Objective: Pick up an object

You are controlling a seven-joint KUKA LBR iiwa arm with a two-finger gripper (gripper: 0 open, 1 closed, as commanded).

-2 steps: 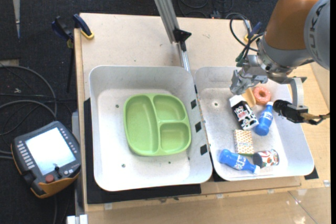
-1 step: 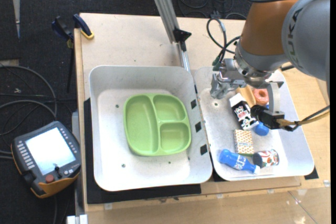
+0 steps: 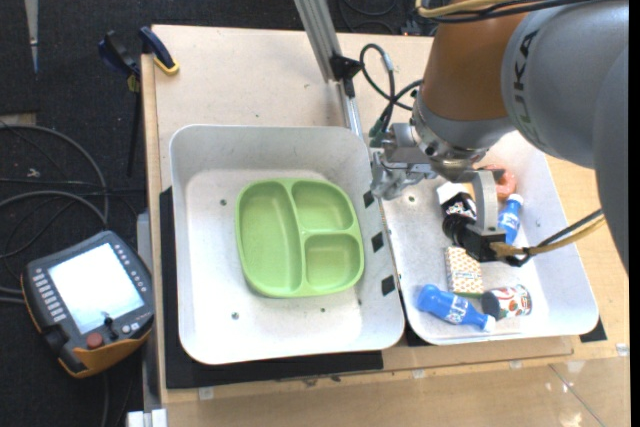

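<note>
Your gripper [image 3: 392,177] hangs by the left wall of the right bin [image 3: 555,265], and you cannot tell whether it is apart or together. Descend here and it likely strikes that wall and grasps nothing. The blue bottle [image 3: 452,304] lies flat near the bin's front edge, long axis roughly left-right, cap possibly pointing left

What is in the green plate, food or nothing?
Empty. The green plate shows bare green in all three sections, with nothing lying in them.
</note>
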